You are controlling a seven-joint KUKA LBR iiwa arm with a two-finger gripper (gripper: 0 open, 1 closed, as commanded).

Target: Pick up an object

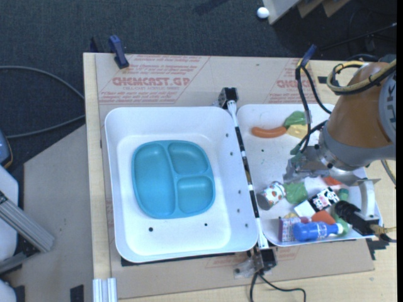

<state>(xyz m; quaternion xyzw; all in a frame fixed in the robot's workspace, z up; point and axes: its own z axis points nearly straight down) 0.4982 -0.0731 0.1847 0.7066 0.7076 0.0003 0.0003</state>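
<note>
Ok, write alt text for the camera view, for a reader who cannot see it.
A grey and orange robot arm reaches from the right into the right white bin, its gripper low among small toys, including a carrot and a blue bottle. The left bin holds a blue divided plate.

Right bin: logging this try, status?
Gripper low in right bin, fingers unclear. Nothing seen held. Carrot, bottle, toys crowd around it.
</note>
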